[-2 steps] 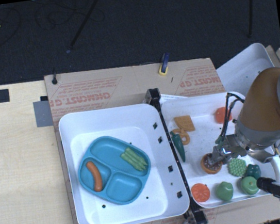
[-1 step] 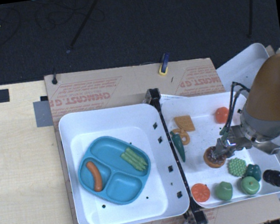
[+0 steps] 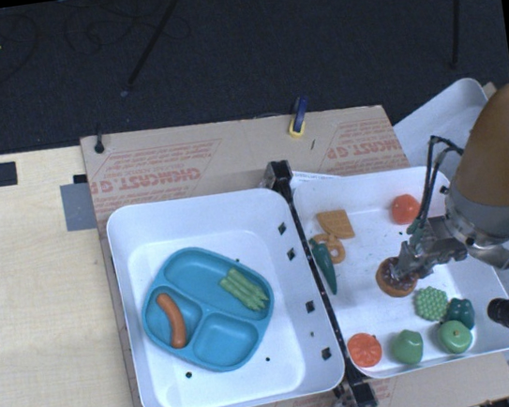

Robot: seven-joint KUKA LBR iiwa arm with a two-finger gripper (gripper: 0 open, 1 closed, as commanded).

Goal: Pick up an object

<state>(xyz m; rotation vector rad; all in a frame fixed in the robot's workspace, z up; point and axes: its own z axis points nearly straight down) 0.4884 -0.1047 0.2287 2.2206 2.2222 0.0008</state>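
My gripper (image 3: 399, 271) reaches in from the right and hangs low over the right bin (image 3: 368, 200), directly above a brown round piece (image 3: 395, 284). Its tips cover part of that piece. Around it lie a red tomato (image 3: 404, 209), a tan cracker (image 3: 335, 224), a pretzel (image 3: 330, 250), a dark green pepper (image 3: 326, 267), a bumpy green fruit (image 3: 431, 303), a dark teal piece (image 3: 460, 313), an orange fruit (image 3: 365, 350) and two green apples (image 3: 408, 347) (image 3: 455, 337).
The left bin (image 3: 136, 234) holds a blue divided plate (image 3: 205, 347) with an orange sausage (image 3: 172, 318) and green beans (image 3: 244, 287). A black divider (image 3: 307, 266) runs between the bins. Cardboard (image 3: 192, 164) lies under both.
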